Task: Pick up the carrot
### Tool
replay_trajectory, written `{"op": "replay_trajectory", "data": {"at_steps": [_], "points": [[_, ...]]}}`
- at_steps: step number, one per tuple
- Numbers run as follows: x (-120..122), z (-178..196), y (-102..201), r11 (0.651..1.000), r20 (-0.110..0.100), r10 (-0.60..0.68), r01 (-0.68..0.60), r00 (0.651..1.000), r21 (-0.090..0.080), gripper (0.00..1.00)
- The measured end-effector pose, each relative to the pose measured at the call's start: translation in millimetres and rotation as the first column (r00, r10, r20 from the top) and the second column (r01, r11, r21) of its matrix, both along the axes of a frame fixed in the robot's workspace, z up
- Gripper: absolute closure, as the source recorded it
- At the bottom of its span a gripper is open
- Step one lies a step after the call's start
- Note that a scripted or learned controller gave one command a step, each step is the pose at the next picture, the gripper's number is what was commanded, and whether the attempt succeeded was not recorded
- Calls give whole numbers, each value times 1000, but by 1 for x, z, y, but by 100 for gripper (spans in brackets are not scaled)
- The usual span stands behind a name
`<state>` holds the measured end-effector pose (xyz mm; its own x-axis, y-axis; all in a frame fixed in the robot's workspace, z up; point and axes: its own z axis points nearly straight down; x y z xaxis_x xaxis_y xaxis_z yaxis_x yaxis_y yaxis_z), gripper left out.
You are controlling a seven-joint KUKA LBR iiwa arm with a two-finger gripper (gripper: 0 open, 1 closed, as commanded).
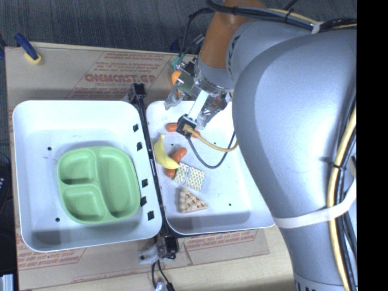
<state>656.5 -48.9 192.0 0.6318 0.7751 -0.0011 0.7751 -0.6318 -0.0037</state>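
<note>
gripper: mine, over right bin far end; open or closed, can't tell
carrot: probably the orange bit beside it
progress: lift unconfirmed

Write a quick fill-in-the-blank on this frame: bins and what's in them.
1. The green plate lies in the bin on the view's ___.
2. That plate has ___ compartments.
3. The banana lies in the other bin, on the view's ___.
Missing words: left; three; right.
</note>
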Motion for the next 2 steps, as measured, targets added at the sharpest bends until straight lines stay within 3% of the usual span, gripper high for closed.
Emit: {"op": "replay_trajectory", "data": {"at_steps": [1,2], "points": [[-7,-16,-62,998,-4,-65,65,998,0,0],[-26,-102,-57,995,-3,99,-99,995,2,0]]}}
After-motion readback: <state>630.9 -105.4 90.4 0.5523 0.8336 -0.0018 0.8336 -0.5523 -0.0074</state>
